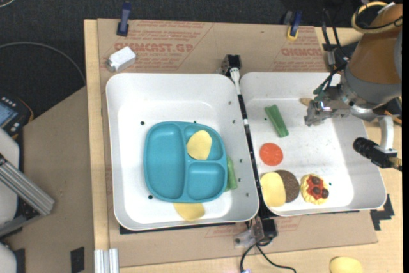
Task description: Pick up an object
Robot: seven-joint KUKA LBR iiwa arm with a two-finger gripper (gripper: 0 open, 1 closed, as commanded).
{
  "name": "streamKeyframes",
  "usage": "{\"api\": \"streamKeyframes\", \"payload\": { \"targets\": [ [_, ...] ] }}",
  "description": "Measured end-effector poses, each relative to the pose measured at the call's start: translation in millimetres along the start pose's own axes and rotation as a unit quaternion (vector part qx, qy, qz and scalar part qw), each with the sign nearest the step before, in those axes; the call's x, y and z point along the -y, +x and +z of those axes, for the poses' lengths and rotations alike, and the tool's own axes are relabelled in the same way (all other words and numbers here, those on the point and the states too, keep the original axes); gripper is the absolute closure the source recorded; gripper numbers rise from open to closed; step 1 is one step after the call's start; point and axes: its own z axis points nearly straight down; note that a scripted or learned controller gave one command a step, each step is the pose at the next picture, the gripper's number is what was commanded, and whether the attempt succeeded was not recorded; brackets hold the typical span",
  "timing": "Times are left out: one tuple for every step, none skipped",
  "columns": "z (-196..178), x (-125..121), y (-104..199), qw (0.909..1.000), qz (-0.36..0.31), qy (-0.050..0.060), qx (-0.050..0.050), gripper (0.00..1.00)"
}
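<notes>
**Bench inspection: gripper above right bin, nothing held**

Camera view. Two shallow white bins sit side by side on a cardboard-covered bench (pixel 192 38). The left bin (pixel 124 137) holds a teal divided plate (pixel 169 163) with three compartments. A pale yellow oval piece (pixel 199 145) lies in the plate's upper right compartment. A second yellow piece (pixel 189 210) lies on the bin floor, touching the plate's near edge and partly tucked under it. A thin green piece (pixel 231 173) stands along the plate's right edge, between plate and bin wall.

The right bin (pixel 348 182) holds the loose items. A green stick-shaped piece (pixel 277 120) lies tilted in the upper left part of the bin floor. An orange-red disc (pixel 271 153) lies just below it, apart from it. Along the near wall sit a yellow-and-brown round piece (pixel 280 188) and, just beside it to the right, a small pizza-like toy with red topping (pixel 314 188).

The arm enters from the right, its orange band (pixel 377 48) above the wrist. The gripper (pixel 317 112) hangs over the upper right part of the right bin, to the right of the green stick and well apart from it. No item sits between the fingers. Whether the fingers are spread or closed cannot be told at this resolution.

Off the bins: a small white block (pixel 121 59) lies on the cardboard near the left bin's far corner. Blue clamps (pixel 124 18) hold the far edge of the bench.
</notes>
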Motion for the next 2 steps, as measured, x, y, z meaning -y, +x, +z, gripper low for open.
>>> {"api": "streamKeyframes", "payload": {
  "targets": [
    [-140, -43, 54, 1.0000, 0.000, -0.004, -0.001, 1.00],
    [-310, -101, 120, 1.0000, 0.000, -0.006, -0.001, 1.00]
  ]
}}
